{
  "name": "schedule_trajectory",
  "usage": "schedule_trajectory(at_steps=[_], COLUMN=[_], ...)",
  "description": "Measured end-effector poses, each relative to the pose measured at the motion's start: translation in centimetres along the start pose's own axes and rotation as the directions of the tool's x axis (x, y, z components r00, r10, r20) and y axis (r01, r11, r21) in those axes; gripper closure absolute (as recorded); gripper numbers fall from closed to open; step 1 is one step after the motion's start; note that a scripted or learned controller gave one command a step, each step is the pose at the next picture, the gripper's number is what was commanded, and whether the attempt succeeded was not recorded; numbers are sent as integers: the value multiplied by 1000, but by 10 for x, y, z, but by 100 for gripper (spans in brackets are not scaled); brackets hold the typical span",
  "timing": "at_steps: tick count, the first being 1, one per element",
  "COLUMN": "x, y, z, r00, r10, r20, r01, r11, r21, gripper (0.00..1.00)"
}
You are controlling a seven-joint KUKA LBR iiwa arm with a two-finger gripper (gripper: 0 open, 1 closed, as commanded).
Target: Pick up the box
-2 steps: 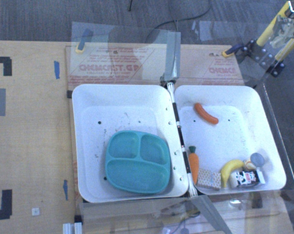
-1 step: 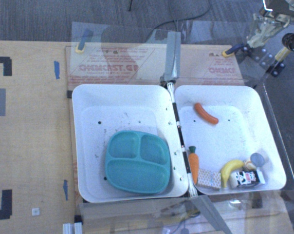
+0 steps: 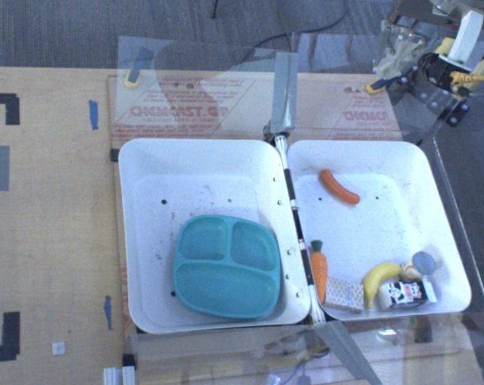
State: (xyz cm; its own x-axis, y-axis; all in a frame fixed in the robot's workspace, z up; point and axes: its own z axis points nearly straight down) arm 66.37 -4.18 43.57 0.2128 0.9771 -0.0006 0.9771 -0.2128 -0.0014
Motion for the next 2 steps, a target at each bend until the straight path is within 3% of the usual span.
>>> schedule_trajectory(at_steps=[1,2], x=[2,26], y=[0,-2], z=[-11,0], r00=[1000,1000], r10=[-4,26], r20=[1,0], r01=[4,-26], r11=[1000,1000], r21=[-4,0], gripper=[100,100])
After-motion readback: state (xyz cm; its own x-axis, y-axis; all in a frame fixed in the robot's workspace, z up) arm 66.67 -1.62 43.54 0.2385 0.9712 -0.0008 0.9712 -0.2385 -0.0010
